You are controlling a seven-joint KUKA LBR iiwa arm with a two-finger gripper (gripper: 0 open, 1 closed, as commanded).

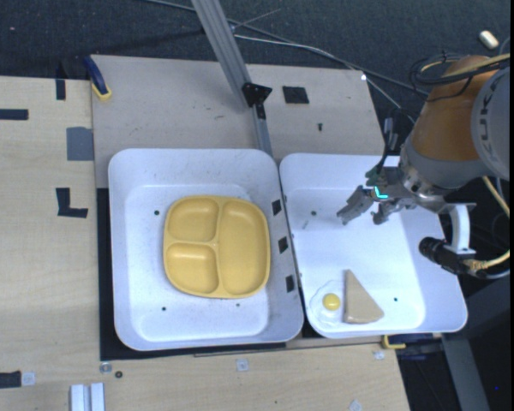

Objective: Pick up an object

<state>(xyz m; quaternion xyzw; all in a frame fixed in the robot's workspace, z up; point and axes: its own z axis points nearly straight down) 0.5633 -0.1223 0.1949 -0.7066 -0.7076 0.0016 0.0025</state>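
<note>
Near right bin's front: tan wedge (360, 300), flat, triangular.

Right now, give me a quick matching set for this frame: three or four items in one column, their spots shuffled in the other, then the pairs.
Items
1. yellow divided plate
2. tan wedge
3. fried egg toy
4. gripper

Places
A. near edge of the right bin, just left of the wedge
B. above the upper middle of the right bin, fingers apart
C. middle of the left bin
D. near edge of the right bin, right of the egg

Pairs: 1-C, 2-D, 3-A, 4-B
</note>
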